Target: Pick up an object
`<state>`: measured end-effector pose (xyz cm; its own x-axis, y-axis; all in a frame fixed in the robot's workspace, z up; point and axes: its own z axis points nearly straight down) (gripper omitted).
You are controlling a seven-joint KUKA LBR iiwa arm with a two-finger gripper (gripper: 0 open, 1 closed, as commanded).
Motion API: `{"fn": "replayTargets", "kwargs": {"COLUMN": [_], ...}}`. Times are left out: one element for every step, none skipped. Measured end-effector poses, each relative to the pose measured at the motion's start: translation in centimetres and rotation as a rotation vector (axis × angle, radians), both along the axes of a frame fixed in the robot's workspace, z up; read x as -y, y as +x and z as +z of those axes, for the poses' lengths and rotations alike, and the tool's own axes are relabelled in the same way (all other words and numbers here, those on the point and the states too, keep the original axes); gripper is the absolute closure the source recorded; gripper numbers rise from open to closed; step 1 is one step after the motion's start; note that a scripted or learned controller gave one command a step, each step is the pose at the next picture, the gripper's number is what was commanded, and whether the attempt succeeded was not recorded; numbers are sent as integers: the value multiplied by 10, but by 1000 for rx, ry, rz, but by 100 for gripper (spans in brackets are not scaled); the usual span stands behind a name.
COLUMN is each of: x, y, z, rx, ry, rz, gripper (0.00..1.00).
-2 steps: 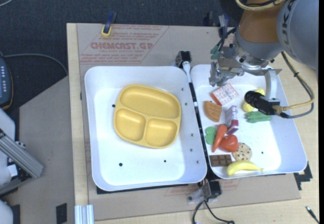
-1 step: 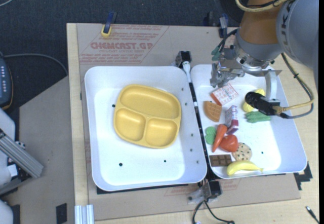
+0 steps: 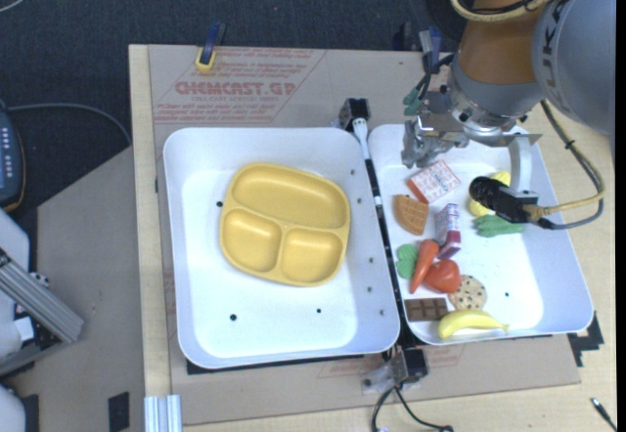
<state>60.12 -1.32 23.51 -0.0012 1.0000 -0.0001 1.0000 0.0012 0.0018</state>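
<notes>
Red-and-white packet (image 3: 433, 181) — nearest candidate for the pick. It lies flat and slightly askew in the upper part of the right-hand bin (image 3: 577, 295), near the wall shared with the neighbouring bin (image 3: 176, 158). Just below it sits an orange-brown bread piece (image 3: 412, 214), with a dark red can (image 3: 449, 225) beside that. Both are close to the packet; whether either touches it I cannot tell.

My end effector (image 3: 422, 152) hangs just above the packet's upper corner, off its middle. Open or closed, I cannot tell from this angle. Nothing is visibly held.

Judgement: this is the approach, grasp not yet made. To do it well I should shift toward the packet's middle before descending, so the close spans its short side rather than clipping a corner. The packet looks thin and flat, so it is likely to slide or get pinned to the bin floor. Go low and close slowly. Keep clear of the shared wall and of the bread piece.

Further out, a carrot (image 3: 424, 264), red tomato (image 3: 443, 276), cookie (image 3: 469, 293), chocolate bar (image 3: 424, 308) and banana (image 3: 470, 324) crowd the lower part of the bin — poorer targets, too tightly packed. The neighbouring bin holds a yellow divided tray (image 3: 284, 223).
</notes>
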Motion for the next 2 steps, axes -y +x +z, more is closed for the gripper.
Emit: {"fn": "replayTargets", "kwargs": {"x": [9,4], "y": [-6,-2], "z": [-13,-20], "rx": [-6,-6], "ry": [1,0], "rz": [-2,-1], "gripper": [100,100]}}
